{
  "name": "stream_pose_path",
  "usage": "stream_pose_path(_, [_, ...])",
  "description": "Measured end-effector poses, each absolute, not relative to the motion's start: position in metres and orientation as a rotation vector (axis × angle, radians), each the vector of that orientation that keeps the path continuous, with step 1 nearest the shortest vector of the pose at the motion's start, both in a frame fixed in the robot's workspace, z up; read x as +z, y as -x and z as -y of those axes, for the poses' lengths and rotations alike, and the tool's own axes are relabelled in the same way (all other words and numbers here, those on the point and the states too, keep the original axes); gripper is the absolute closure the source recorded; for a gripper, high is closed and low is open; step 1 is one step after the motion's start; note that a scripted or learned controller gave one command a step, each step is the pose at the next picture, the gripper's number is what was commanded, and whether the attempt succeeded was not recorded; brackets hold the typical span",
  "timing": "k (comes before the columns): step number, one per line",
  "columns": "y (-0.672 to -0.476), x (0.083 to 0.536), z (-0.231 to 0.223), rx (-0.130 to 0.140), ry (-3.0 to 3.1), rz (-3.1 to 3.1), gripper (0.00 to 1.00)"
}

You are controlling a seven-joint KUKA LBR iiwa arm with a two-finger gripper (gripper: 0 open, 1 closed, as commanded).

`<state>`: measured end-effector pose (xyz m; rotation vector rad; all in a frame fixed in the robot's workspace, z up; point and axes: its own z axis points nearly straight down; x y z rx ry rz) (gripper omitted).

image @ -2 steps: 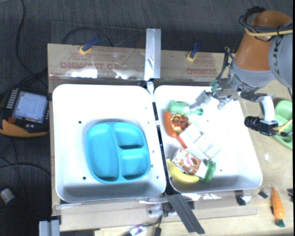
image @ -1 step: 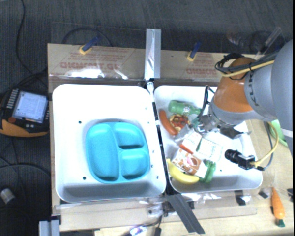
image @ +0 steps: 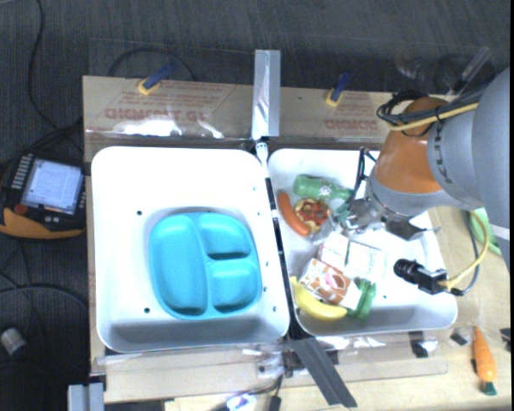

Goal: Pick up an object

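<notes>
The likely target is the clutter in the right shallow white bin (image: 428, 311). A small orange and red packet (image: 311, 213) lies near that bin's upper left, with a long red sausage-shaped toy (image: 289, 213) touching its left side and a green leafy plastic toy (image: 319, 187) just above it. Lower in the bin sit a white and red printed box (image: 330, 278), a yellow plastic banana (image: 319, 306) and a small green bottle (image: 364, 299).

The hand (image: 353, 217) is low over the bin, just right of the packet; I cannot tell whether anything is in it, since the wrist hides that part.

The pieces crowd together, so a closing grasp may catch two at once or nudge the packet aside. A dangling yellow cable (image: 464, 274) could also snag the bin's right wall.

The left shallow white bin (image: 120, 229) holds a blue divided plastic tray (image: 207, 262), well apart from the hand.
</notes>
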<state>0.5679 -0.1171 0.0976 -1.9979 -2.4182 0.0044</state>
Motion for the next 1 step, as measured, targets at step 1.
stream_pose_path(1, [-0.6035,0.2152,0.0804,0.009,2.059,2.369,1.00])
